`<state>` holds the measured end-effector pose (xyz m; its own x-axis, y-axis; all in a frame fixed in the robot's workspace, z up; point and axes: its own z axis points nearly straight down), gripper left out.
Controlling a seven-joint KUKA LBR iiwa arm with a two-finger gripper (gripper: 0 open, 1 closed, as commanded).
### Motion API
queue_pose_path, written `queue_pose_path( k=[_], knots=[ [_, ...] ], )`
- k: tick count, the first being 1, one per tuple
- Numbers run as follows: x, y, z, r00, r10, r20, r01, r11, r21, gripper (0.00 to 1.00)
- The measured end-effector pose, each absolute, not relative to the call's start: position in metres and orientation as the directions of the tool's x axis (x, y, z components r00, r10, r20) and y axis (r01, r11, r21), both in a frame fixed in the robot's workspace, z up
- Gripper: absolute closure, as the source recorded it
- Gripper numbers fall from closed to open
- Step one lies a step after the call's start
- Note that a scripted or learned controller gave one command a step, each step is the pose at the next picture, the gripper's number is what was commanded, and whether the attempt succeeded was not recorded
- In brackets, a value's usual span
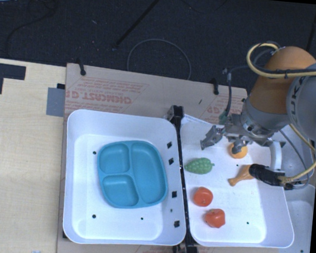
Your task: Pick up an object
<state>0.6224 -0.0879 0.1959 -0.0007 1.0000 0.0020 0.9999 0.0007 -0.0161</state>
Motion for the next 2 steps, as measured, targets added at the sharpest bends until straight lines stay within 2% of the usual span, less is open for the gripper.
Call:
queue_pose_path(
  k=[1, 2],
  knots=[
    [0.625, -0.088, 0.203, -0.002, 1.000, 0.001, 1.000, 0.002, -0.004, 0.00],
    [0.622, -0.097, 0.153, 0.000, 1.000, 0.000, 1.000, 0.000, -0.007, 0.00]
  ],
)
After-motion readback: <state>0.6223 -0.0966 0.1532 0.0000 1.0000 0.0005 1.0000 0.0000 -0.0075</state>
